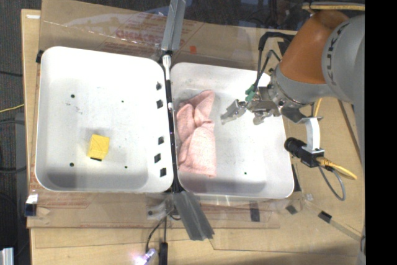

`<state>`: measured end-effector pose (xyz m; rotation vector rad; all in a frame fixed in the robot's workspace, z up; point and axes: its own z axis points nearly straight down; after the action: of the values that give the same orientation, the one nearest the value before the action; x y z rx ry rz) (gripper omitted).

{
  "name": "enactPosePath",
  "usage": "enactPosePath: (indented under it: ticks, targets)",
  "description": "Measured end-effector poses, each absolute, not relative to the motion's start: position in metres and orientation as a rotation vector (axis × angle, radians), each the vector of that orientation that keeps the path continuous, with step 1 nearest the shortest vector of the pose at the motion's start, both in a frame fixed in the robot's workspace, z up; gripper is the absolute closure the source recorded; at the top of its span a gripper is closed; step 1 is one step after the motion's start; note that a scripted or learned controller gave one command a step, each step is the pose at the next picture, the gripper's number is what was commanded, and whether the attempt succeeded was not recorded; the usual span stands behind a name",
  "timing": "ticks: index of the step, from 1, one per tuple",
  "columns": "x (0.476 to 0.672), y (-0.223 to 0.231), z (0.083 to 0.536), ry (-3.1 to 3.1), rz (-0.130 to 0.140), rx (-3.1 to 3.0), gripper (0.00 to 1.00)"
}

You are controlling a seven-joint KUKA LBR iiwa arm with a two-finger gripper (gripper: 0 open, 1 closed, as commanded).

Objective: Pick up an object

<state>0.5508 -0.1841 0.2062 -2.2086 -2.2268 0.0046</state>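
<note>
Over the right bin (273, 180), the gripper (234, 110) hangs with fingers apart and nothing between them, just beside the pink cloth (197, 133) lying against the bin's left wall. The yellow block (98, 146) sits in the left bin (56, 65), well apart. The cloth is probably the target.
</note>
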Motion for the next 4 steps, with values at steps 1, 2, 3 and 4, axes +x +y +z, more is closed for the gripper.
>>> enactPosePath:
  ticks: [1,2,3,4]
  targets:
    - [0.595,-0.173,0.102,-2.339,0.004,-2.09,0.0]
    - [0.642,-0.133,0.094,-2.326,0.008,-2.118,0.0]
    - [0.656,-0.132,0.096,-2.473,0.019,-1.954,0.0]
    - [0.657,-0.11,0.134,-2.522,0.003,-1.881,0.0]
